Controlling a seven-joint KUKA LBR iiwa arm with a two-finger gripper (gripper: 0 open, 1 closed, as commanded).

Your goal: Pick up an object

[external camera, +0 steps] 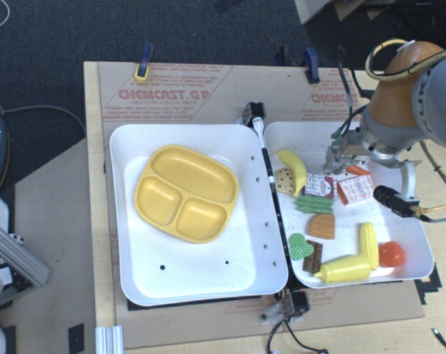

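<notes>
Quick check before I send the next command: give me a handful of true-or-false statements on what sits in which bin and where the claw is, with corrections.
1. The yellow divided plate lies in the left bin. True.
2. The banana lies in the left bin beside the plate. False: it lies in the right bin, near that bin's left wall.
3. The claw is over the right bin's upper part. True.
4. The red tomato sits at the right bin's upper left corner. False: it sits near the lower right corner, beside the yellow bottle.
5. The plate's compartments hold toy food. False: all three are bare.
</notes>
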